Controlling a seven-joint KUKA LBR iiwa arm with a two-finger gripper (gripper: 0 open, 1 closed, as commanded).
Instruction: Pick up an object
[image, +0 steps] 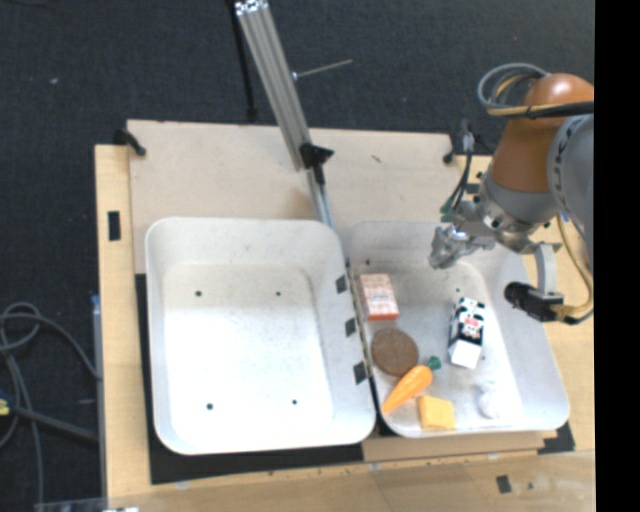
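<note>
The right bin (520, 375) holds a small pink-and-white carton (377, 296), a brown round disc (395, 351), an orange carrot (407, 387), a yellow cheese wedge (435, 412), a black-and-white milk carton (467, 333) and a small white piece (487, 402). My gripper (446, 246) hangs over the bin's back part, above and slightly left of the milk carton. Nothing shows between its fingers. The orange band of the arm (530, 140) sits behind it at the right.
The left bin (170, 250) lies beside the right one, sharing a middle wall. A grey metal post (283, 95) slants up from the back of the bins. Cables lie on the dark floor at the left.
</note>
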